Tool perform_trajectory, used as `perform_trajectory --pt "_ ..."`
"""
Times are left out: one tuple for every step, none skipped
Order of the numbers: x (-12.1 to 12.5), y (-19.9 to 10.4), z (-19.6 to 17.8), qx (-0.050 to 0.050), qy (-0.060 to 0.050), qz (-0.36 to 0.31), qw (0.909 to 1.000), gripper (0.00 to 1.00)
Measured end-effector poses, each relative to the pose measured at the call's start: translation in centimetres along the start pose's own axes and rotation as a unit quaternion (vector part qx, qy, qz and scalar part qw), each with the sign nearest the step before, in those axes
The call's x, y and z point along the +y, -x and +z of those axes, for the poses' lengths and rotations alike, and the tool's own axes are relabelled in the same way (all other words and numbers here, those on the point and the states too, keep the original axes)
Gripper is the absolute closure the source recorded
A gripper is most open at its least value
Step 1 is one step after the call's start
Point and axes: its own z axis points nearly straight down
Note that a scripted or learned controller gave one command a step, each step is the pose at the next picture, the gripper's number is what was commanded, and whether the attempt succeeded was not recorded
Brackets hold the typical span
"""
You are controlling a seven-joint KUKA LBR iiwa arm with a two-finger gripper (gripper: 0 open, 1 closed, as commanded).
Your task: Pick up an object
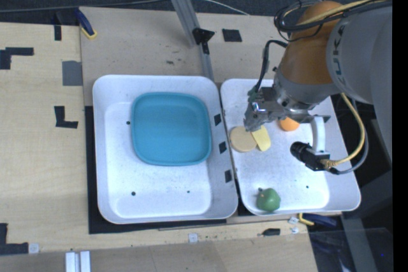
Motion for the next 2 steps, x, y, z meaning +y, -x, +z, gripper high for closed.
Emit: perform_trajectory --pt "-0.8 -4.7 -1.3 0.000 0.000 0.000 1.0000 1.00" --pt "-2.0 -9.8 -0.7 0.000 -0.001 0.000 1.0000 1.00"
